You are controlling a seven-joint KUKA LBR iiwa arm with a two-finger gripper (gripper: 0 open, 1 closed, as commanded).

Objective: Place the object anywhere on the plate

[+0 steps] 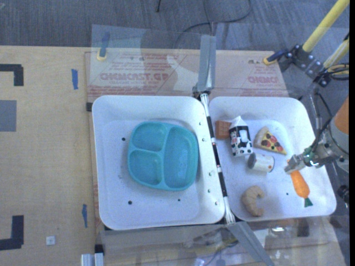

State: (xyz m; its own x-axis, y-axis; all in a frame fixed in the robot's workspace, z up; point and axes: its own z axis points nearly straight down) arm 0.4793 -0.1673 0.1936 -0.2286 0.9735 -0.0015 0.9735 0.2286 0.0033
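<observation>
While the bench (44, 165) carries two white bins, the left bin (111, 126) holds one teal three-compartment plate (163, 155). The right bin (288, 204) holds six toys; the orange, green-tipped carrot (300, 185) lies at its right edge, just beneath the hand (298, 163), whose opening I cannot tell.

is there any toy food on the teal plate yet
No, the teal three-compartment plastic plate in the left white bin holds nothing; the orange toy carrot lies in the right white bin.
</observation>
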